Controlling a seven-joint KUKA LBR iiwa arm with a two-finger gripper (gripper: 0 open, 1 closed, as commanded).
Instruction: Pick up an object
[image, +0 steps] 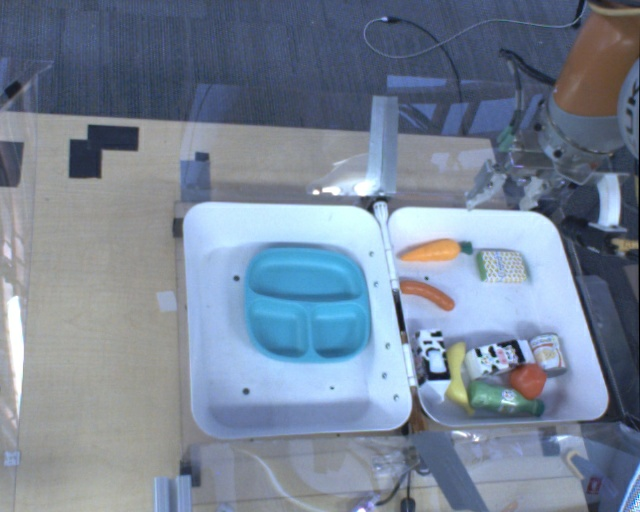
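We see a smooth orange toy carrot (431, 251) with a green tip lying near the top of the right white bin (575, 300), beside a red sausage (427, 293), a green-dotted box (501, 265) and a small can (546, 352). The left white bin (215, 300) holds a blue sectioned plastic tray (306, 303). The gripper (503, 184) hangs above the right bin's far rim, released, fingers spread with nothing between them.

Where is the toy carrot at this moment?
The carrot lies in the right bin, near its upper left corner, just above the sausage and left of the green patterned block.
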